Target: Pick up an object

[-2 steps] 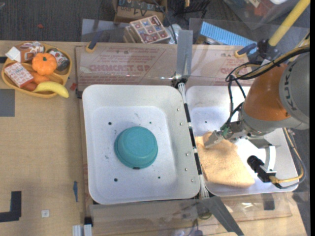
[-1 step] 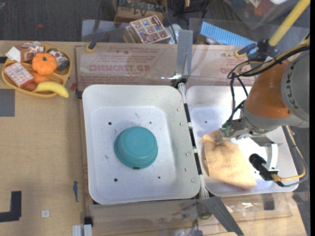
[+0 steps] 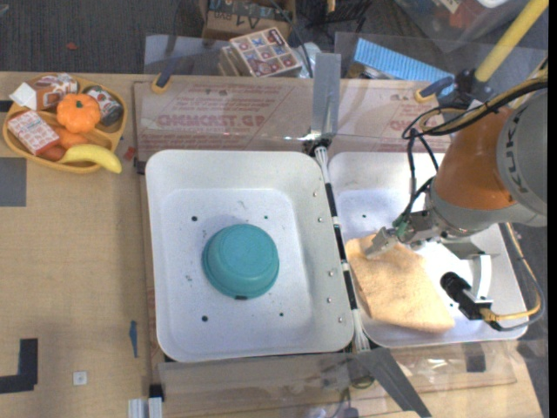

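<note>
A tan, spongy slab point(image 3: 402, 293) lies in the right bin point(image 3: 370, 190), against its left wall and front edge. My gripper point(image 3: 383, 242) is down in that bin at the slab's far left corner, touching or just above it; the grey and orange arm rises behind it to the right. An upturned teal bowl point(image 3: 241, 260) sits in the middle of the left bin point(image 3: 170, 233), well away from the gripper. Nothing is visibly lifted.
A yellow dish point(image 3: 19, 139) of toy food with a banana point(image 3: 91, 155) and small pumpkin point(image 3: 78, 111) rests on the bench at far left. Cardboard point(image 3: 226, 120) and a patterned box point(image 3: 259, 50) lie behind the bins. A metal divider point(image 3: 335, 233) separates the bins.
</note>
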Controlling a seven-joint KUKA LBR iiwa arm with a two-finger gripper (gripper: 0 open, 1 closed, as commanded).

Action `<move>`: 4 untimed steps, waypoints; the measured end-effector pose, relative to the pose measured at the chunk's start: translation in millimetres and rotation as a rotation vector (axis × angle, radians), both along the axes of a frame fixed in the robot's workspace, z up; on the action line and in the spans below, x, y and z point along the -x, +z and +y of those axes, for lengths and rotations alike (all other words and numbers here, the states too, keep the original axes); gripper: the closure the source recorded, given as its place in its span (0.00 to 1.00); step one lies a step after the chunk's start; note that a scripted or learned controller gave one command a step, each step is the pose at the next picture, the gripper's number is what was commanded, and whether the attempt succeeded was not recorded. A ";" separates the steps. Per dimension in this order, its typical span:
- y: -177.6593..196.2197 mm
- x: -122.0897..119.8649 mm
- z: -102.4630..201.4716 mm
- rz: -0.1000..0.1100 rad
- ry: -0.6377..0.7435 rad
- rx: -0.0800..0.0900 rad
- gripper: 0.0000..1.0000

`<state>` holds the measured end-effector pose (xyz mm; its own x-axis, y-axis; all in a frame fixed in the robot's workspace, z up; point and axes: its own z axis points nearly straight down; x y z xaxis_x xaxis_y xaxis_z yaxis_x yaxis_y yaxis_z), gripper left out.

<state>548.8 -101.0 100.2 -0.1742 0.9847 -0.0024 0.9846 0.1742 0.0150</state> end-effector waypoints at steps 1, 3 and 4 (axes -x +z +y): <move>0.0 0.0 0.0 0.000 0.000 0.000 0.00; -11.5 -41.5 2.3 0.008 0.043 0.001 0.00; -11.4 4.9 -0.4 0.007 0.092 0.001 0.00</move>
<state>543.9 -101.4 88.8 -0.2638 0.9646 -0.0018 0.9645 0.2638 0.0083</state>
